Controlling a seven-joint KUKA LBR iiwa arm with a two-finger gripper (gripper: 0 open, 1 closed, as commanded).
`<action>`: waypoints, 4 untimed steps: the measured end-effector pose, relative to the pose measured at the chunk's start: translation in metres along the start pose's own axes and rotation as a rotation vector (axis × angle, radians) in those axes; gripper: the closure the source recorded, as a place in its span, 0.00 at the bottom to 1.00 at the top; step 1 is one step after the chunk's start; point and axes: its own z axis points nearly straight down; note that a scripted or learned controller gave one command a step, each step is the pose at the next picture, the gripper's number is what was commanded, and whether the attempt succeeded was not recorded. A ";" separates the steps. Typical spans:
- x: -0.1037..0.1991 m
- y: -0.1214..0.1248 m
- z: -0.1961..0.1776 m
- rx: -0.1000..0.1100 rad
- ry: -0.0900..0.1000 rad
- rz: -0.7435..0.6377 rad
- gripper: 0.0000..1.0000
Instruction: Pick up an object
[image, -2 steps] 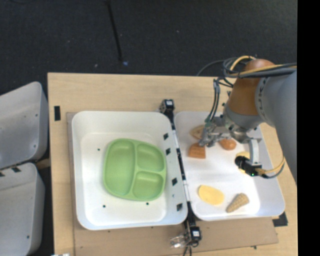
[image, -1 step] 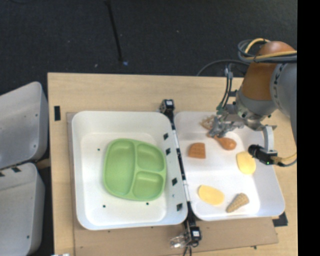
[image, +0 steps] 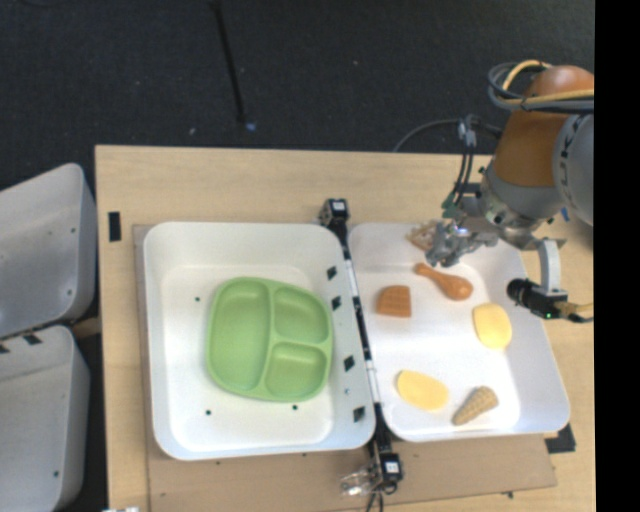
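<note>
My gripper (image: 452, 243) hangs low over the far edge of the right bin (image: 530, 400). A small pale brown object (image: 424, 237) lies just left of it, touching or nearly so. A brown drumstick (image: 446, 282) rests right below the gripper. Farther forward in the same bin lie a brown square piece (image: 394, 301), a yellow oval piece (image: 492, 326), a yellow flat piece (image: 421, 390) and a tan cone (image: 475, 405). I see nothing lifted off the bin floor.
The left bin (image: 170, 400) holds a green divided plate (image: 270, 338). A ridge with black clips (image: 352, 330) separates the two bins. The grey and orange arm (image: 530, 140) and its cables stand over the bench's far right corner.
</note>
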 end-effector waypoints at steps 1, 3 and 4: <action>0.057 0.008 -0.015 0.001 0.002 -0.013 1.00; 0.166 0.031 -0.022 0.001 0.002 -0.013 1.00; 0.214 0.032 -0.019 0.002 0.001 -0.011 1.00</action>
